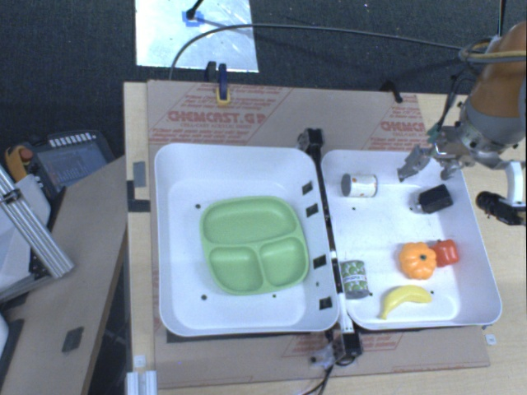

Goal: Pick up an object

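While no one object is named, the right bin (362,220) offers several: going left to right, a small can (354,277) lying by the divider, a white cylinder (360,186), a banana (405,299), an orange pumpkin (417,259) touching a red block (446,253), and a black block (435,197). All look like light, stiff plastic; the rounded ones may slip, so flat-sided blocks suit a pinch across their width. Over the bin's far right, near the black block, hangs the claw (434,161), spread and holding nothing
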`<state>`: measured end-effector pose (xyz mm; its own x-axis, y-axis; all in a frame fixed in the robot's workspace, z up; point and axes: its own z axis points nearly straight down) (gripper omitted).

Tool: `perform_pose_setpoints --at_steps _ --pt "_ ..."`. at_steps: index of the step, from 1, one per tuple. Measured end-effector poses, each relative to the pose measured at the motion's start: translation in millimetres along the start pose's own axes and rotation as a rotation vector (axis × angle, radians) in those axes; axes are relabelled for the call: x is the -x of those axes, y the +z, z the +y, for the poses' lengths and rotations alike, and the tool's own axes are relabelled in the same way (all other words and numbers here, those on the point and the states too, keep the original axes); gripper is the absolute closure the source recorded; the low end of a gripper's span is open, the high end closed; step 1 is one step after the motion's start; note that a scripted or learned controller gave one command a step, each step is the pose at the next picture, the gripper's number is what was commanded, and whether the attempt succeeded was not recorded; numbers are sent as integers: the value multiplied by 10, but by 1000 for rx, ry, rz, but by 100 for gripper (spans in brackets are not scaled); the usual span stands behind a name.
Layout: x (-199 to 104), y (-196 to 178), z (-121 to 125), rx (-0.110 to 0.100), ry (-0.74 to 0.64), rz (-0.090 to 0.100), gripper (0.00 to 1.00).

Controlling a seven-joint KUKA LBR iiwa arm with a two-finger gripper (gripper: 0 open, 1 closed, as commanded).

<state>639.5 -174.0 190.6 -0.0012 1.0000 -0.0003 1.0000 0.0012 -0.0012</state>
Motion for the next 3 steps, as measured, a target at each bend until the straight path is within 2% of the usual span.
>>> perform_pose_setpoints --at_steps 1,2,3 --pt "-61 445 -47 0 0 1 0" --pt "-57 304 -27 7 -1 -1 100" --pt "19 -244 -84 8 1 -2 100"
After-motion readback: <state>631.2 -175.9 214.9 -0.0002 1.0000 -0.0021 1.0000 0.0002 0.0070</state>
